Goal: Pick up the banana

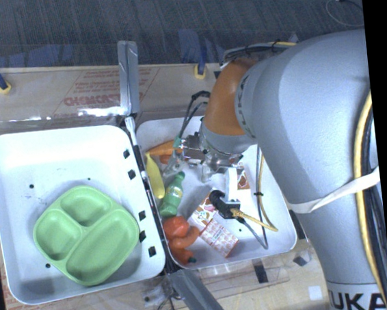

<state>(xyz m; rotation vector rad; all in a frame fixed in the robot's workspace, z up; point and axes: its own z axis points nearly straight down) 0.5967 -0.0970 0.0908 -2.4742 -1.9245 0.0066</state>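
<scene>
Gripper is down in the right bin, far end; finger state can't tell. Banana lies along the bin's left wall, touching a green bottle, w/ a red-orange toy nearer. Left bin holds a green divided plate.

Both bins are white: the left bin holds a light green divided plate, and in the right bin a yellow banana lies along the left wall beside a green bottle. Nearer sit red-orange vegetables and a carton patterned in red and white. The arm is grey with an orange band, and the bench is tan with faded red lettering.
</scene>
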